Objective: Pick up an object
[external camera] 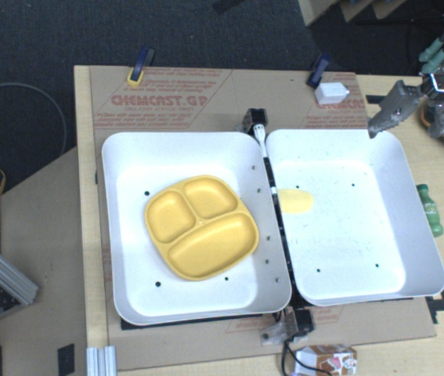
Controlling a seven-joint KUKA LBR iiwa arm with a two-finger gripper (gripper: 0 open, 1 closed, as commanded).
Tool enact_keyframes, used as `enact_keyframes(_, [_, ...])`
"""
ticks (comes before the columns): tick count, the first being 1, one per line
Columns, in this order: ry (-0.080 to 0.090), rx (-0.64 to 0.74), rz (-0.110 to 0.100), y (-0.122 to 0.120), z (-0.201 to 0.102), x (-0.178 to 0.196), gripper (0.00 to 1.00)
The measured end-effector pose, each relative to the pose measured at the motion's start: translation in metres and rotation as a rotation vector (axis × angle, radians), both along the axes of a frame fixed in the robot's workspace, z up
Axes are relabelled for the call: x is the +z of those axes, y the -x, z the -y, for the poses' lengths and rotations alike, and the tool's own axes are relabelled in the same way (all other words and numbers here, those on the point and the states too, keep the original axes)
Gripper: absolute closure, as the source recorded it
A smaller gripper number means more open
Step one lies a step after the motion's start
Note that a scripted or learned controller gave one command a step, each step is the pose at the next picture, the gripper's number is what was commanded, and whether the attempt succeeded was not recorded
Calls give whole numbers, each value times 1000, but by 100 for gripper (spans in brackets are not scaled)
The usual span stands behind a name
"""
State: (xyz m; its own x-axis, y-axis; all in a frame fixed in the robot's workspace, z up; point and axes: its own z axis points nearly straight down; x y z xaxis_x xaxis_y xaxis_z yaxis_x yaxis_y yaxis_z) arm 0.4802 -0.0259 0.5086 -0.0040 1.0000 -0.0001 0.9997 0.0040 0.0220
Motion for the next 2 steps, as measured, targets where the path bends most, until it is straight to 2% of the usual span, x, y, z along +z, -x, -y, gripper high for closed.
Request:
enact_keyframes(1, [2,-1,-16,0,0,1,100])
enact_keyframes(2, [0,-5,-32,0,-17,-117,100])
